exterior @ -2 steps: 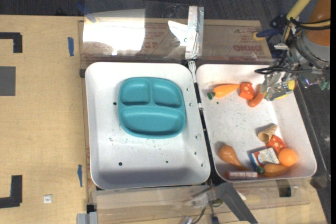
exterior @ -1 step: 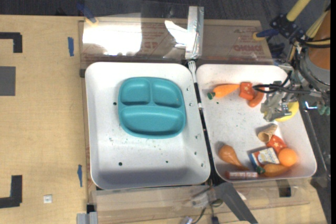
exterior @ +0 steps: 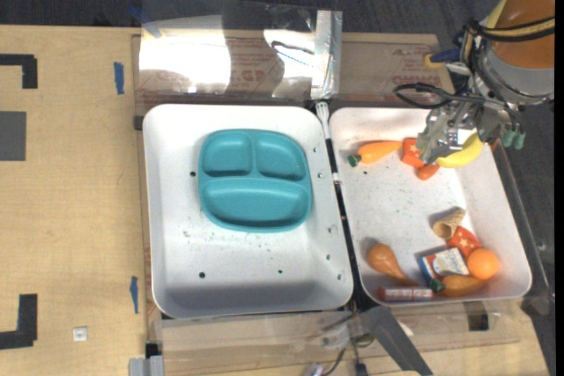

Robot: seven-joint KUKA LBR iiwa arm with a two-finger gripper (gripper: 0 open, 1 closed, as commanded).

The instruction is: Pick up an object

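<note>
Over the far end of the right bin (exterior: 397, 207), the gripper (exterior: 438, 145) hangs low among three small things: a banana (exterior: 467, 156) on its outer side, a red-orange toy (exterior: 412, 152) just on its inner side, and a carrot (exterior: 381, 151) a little further toward the bin's inner wall. The view is too blurred there to tell whether the gripper is open or closed, or whether anything sits in its grasp, so I would not count anything as held.

The step in hand looks like settling on one target at this far end. The red-orange toy and the banana lie so close to the gripper that a careless closing could nudge one aside or catch both. Doing it well probably means centring on one piece, closing across its narrow width, then lifting straight up so the neighbours are not dragged along. The banana is long and curved and should be taken across its middle, not along its length. It also lies close to the bin's far outer corner, so the wall leaves little room on that side.

Other toys, an orange (exterior: 483, 263) among them, crowd the bin's near outer corner, well apart from the gripper and no hindrance.
</note>
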